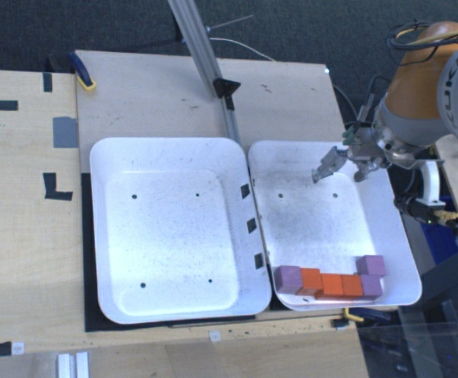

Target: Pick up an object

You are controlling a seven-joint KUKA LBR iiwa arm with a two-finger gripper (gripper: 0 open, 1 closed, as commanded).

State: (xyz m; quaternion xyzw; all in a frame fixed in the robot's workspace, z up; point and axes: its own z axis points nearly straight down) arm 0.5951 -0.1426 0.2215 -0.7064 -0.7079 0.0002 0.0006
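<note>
Gripper [341, 165]: fingers spread wide, holding nothing, above right bin [308, 219] far edge.
Blocks [331, 280]: three purple, two orange, near edge.
Left bin [166, 227]: beside it.

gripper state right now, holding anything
gripper: jaws open, holding nothing, above the far end of the right bin, apart from the blocks.

Even, bright overhead light, soft shadows, slightly grainy, mildly blurred throughout.
</note>
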